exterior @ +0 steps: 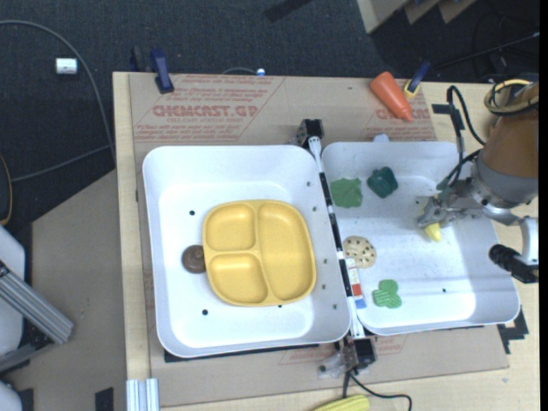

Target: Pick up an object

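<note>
Bench board [214, 110] carries the largest readable marking: red print reading "CHEMCAST GP", partly cut off, with smaller lines below too fine to read.

Left bin [167, 178] holds a yellow divided plate [259, 253] at its centre; a brown round piece [193, 259] touches the plate's left edge.

Right bin [479, 289] serves as the landmark. The arm [512, 157] enters over its right wall. The gripper [438, 216] hangs low over the bin's right centre, directly above a small yellow object [433, 231]. Finger state cannot be determined from this view.

Inside the right bin: a green flat piece [347, 192] at upper left, a dark green block [382, 181] just beside it, a speckled cookie [359, 250] at the left wall, and a light green cluster [387, 294] at lower left.

Outside the bin's upper edge lies an orange carrot-shaped item [393, 98].

Handling estimate: the yellow object appears small, light and probably rigid plastic, possibly slippery. Grip across its narrow width, near mid-length, with centred fingers.
</note>
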Motion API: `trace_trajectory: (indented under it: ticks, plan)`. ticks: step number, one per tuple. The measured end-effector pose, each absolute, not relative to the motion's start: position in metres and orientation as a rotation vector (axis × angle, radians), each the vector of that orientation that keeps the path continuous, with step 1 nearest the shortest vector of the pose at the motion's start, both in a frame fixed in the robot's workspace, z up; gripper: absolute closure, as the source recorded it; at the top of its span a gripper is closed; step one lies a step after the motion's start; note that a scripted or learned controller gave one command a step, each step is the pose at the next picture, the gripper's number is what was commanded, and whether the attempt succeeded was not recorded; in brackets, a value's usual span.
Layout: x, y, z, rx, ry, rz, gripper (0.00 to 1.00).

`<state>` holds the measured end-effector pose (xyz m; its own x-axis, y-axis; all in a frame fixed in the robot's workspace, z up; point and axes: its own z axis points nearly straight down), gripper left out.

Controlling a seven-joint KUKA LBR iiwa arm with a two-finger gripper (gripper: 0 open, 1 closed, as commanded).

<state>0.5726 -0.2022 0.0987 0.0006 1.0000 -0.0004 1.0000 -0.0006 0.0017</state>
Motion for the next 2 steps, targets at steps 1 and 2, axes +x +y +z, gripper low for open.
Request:
trace_trajectory:
  ticks: [1, 2]
  plan:
    - [0.623, -0.131, 0.086, 2.218, 2.221, 0.006, 1.0]
    - [0.609, -0.054, 0.187, 2.216, 2.223, 0.006, 1.0]
